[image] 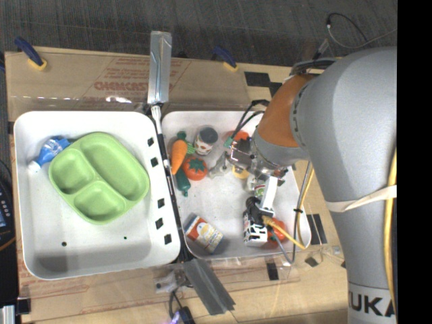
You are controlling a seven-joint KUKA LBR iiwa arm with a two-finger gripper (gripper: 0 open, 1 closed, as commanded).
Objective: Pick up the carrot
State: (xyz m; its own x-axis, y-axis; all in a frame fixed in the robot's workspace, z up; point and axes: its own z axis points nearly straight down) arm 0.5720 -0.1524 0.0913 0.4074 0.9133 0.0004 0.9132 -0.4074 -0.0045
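The carrot (177, 154) is orange with a green top and lies near the left wall of the right bin (223, 194), pointing towards the back. My gripper (225, 162) hangs low over the middle of that bin, right of the carrot and apart from it. An orange tomato-like toy (196, 170) sits between the two. The grey wrist with its orange band (278, 120) hides the gripper's far side.
A small can (206, 138) stands behind the gripper and a juice carton (204, 234) lies at the bin's front. Cables and a black-and-white block (255, 232) hang at the front right. The left bin (40, 248) holds a green divided plate (99, 176) and a blue object (50, 148).
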